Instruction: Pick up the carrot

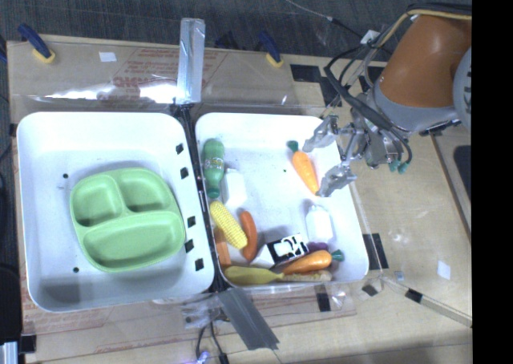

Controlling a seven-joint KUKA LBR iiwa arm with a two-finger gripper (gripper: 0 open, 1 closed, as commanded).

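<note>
An orange carrot [304, 168] with a small green top lies in the right bin [264, 126], near its right wall, pointing down and right. My gripper [328, 159] hangs just right of the carrot, over the bin's right rim, its two silver fingers spread apart with nothing between them. One fingertip [318, 137] is near the carrot's green top and the other is by its lower end. A second orange carrot-like piece [309, 260] lies at the bin's front edge.
The right bin also holds a green bottle [212, 163], a corn cob [228, 224], an orange sausage-shaped piece [249, 235], a yellow banana [252, 275], a white bottle [319, 224] and a black-and-white block [285, 248]. The left bin holds a green divided plate [127, 217].
</note>
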